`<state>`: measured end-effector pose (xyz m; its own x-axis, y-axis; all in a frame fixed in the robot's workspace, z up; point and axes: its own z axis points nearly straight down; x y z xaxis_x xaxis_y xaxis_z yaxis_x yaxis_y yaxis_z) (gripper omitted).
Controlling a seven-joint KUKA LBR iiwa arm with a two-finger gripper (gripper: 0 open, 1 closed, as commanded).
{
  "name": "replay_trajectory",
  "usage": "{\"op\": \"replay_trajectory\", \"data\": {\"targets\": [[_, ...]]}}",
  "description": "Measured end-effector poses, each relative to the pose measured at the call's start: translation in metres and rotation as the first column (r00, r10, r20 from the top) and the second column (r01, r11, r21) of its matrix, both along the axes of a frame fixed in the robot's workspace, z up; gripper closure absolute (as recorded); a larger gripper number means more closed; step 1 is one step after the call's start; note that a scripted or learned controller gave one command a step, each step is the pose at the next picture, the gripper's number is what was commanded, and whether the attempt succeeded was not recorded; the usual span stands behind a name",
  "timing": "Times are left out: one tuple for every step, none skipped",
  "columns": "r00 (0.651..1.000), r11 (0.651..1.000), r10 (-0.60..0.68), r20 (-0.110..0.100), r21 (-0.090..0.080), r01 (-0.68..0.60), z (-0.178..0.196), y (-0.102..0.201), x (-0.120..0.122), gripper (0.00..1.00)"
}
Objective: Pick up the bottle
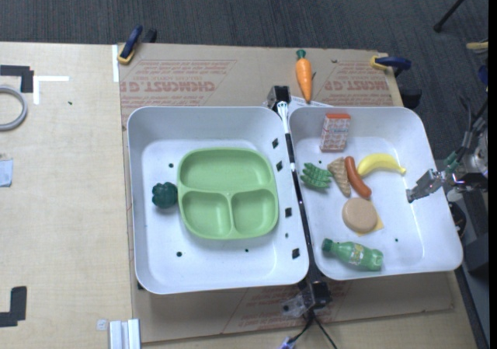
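The bottle [353,254] is green with a yellowish label. It lies on its side near the front edge of the right bin [411,242], cap pointing left. My gripper [423,184] hangs over the right side of that bin, up and to the right of the bottle and well apart from it. Nothing shows in the gripper.
The right bin also holds a round bun [361,216], a sausage [357,176], a banana [380,164], a pink carton [335,131] and a green leafy piece [316,176]. In the left bin are a green divided plate [229,192] and a broccoli [164,195]. A carrot [303,75] lies behind the bins.
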<state>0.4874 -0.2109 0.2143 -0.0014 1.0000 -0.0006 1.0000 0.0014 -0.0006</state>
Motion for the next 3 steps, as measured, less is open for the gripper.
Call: {"op": "replay_trajectory", "data": {"targets": [[1.000,1.000,0.002,0.001,-0.001,-0.002,0.010,0.000,0.001,1.00],[0.979,0.979,-0.205,0.000,-0.001,0.205,0.049,0.072,-0.010,1.00],[0.997,0.997,-0.081,-0.002,0.000,0.081,-0.023,0.147,-0.009,1.00]]}}
